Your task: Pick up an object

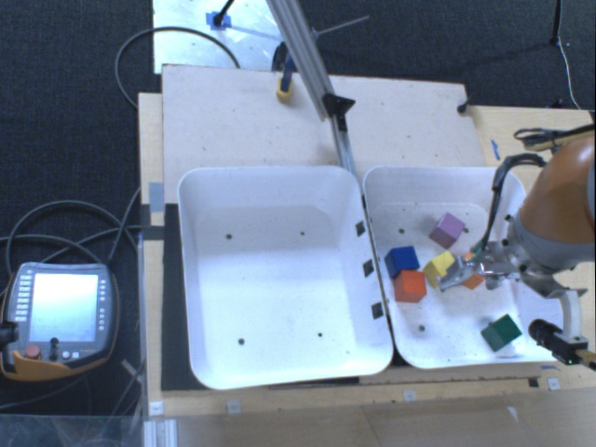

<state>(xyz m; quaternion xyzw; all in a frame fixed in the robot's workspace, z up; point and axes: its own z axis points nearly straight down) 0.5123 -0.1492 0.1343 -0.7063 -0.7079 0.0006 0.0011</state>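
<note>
Yellow block lies in the right bin, just beside the gripper; whether it grips I cannot tell. Approach step, I judge; next, close squarely and lift.

Two white bins sit side by side; the right bin serves as landmark. Inside it lie a blue cube, an orange-red cube just below it, a yellow cube to their right, a pale purple cube nearer the bin's far wall, and a dark green cube near its front right corner. The left bin is plain white with small dark dots. The arm above the right bin's edge is orange over grey.
</note>
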